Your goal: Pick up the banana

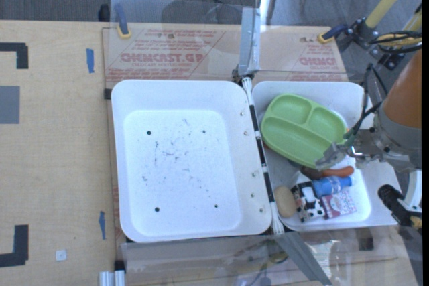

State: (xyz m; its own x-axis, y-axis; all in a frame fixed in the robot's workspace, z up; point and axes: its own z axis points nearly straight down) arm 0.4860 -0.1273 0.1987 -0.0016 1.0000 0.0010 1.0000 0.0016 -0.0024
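A: Closest to the lens is the arm (405, 104), at the right edge of the frame, with its orange band over the right bin (301, 85). What does it carry?

B: The claw (333, 156) sits at the lower right rim of the green plate (298, 127). I cannot tell whether it is spread or pressed together, and I see nothing gripped in it.

A: And the banana?

B: Nothing clearly yellow. My best guess is the pale tan oblong (285, 201) at the lower left corner of the right bin, against the wall next to the left bin (120, 144).

A: Which way from the claw?

B: Down and to the left in the frame, near but apart. A blue item (330, 185) and a black-and-white piece (308, 201) lie between them, and an orange stick (338, 172) lies just under the claw.

A: Its long axis?

B: Roughly up and down in the frame, as far as I can make out. The claw would probably have to close across that, from left and right.
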